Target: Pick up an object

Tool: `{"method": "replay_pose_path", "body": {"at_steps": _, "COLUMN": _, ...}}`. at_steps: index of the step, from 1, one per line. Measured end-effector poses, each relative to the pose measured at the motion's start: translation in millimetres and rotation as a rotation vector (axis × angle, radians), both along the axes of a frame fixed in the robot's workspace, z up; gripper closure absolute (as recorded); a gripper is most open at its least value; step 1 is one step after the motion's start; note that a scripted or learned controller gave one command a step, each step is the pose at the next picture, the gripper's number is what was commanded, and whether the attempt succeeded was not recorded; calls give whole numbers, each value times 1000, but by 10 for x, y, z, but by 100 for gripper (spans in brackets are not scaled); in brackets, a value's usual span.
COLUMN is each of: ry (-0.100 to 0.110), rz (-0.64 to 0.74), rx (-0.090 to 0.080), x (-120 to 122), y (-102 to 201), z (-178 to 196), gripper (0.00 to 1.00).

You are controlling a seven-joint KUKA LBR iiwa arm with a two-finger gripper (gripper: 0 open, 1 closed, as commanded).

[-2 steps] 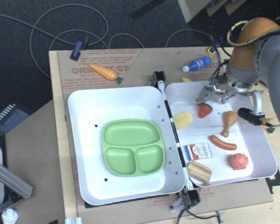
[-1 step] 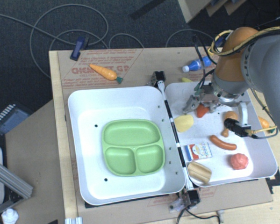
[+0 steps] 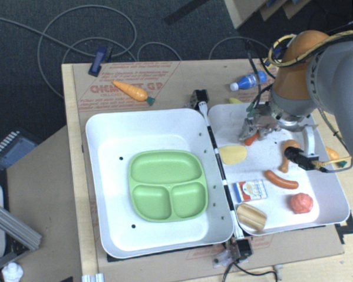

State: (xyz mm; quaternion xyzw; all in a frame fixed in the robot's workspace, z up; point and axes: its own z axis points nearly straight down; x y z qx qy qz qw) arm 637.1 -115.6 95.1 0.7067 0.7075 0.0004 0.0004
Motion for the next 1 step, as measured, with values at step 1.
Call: {"method": "replay_pose_path", "body": {"at_steps": 1, "ry": -3, "rz": 1, "rx": 1, "x": -176, "y": 636, "z": 913, "gripper": 100}}
